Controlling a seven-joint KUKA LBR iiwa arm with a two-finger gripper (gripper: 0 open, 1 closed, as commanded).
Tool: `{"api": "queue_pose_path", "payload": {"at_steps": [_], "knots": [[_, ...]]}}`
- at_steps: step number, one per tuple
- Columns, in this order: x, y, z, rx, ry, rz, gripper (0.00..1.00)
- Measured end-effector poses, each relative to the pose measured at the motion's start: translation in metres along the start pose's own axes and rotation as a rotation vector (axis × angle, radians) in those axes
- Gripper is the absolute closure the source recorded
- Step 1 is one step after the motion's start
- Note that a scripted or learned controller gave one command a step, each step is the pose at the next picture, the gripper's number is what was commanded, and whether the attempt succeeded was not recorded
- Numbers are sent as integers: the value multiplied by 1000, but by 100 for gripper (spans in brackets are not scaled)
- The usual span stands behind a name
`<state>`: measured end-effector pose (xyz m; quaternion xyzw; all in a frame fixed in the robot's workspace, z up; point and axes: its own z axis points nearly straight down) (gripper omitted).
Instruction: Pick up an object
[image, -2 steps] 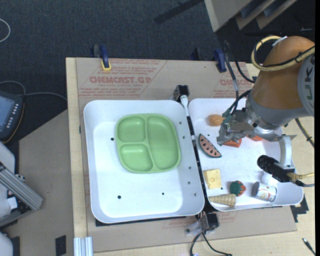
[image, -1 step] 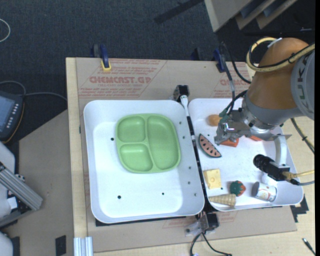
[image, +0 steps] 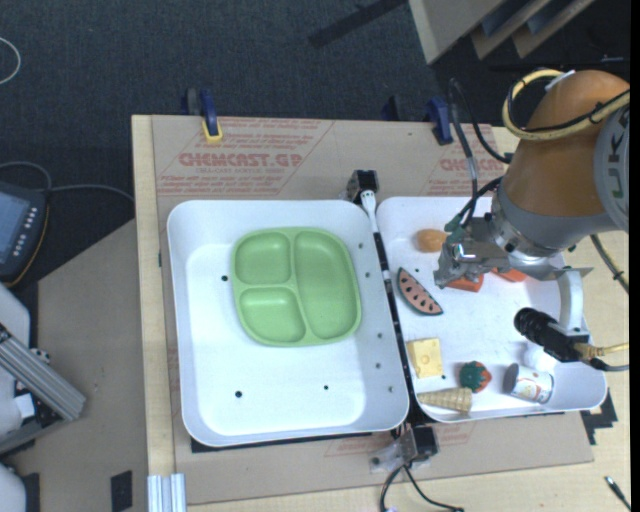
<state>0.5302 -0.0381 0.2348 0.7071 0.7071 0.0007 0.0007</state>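
Tool hovers above small orange block in right bin.

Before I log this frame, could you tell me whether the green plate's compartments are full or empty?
Empty. The green plate lies flat in the left bin, and all three compartments show bare green.

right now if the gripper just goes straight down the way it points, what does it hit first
Most likely the orange object on the floor of the right bin, which shows just under the gripper. Height is hard to judge from this slanted view, so it could land on bare bin floor beside it instead.
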Motion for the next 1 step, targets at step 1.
{"api": "queue_pose_path", "payload": {"at_steps": [1], "knots": [[4, -5, 4, 4, 1, 0, 100]]}}
